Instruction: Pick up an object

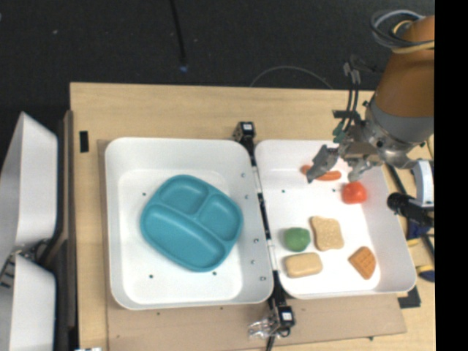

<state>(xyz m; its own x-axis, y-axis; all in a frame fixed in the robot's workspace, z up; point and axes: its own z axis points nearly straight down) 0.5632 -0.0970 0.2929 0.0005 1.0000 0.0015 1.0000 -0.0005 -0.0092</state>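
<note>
Gripper: Your gripper (338, 168) hangs over the back part of the right bin (387, 269). Its two fingers are spread wide and nothing is between them.
Arm: It comes in from the right, with its orange band (406, 79) up high.
Closest things: A thin orange carrot (327, 174) lies right under the fingers. A red tomato (354, 192) sits just beside it, to the front.
Other things to pick: A green round thing (296, 238), a tan cracker (327, 232), a bread roll (303, 265) and an orange-brown pastry (362, 262) lie nearer the front of that bin.
Left bin: The left bin (124, 269) holds a blue tray (191, 221). It is well apart from your gripper.
Step now: I think you are lining up to go down on the carrot.
What could go wrong: The carrot is thin and flat, so the fingers may close over it and miss. The tomato is round and may roll off if a finger bumps it. The bin's back wall is near, so a finger could hit it on the way down.
</note>
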